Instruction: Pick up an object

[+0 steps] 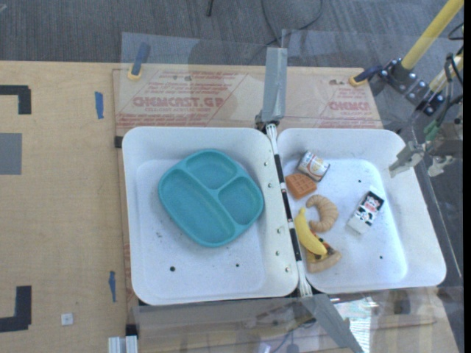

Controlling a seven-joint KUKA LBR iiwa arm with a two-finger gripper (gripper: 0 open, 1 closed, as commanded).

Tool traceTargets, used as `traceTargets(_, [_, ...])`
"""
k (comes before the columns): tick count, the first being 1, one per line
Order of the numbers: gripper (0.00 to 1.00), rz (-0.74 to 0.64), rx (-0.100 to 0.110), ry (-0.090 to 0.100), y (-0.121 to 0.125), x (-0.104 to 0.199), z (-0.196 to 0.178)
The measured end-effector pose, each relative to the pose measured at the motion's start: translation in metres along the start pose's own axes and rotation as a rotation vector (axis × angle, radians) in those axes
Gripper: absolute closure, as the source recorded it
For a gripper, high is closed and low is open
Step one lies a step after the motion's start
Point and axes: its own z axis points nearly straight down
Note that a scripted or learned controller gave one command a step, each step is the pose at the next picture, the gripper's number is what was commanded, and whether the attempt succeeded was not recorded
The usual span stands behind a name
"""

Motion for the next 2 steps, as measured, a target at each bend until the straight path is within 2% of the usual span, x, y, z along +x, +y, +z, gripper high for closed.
traceTargets(1, [0.00, -0.109, -0.007, -0.002, 0.009, 0.017, 0.163])
traceTargets(2, [1.00, -0.103, -0.010, -0.004, 0.009, 0.015, 0.153])
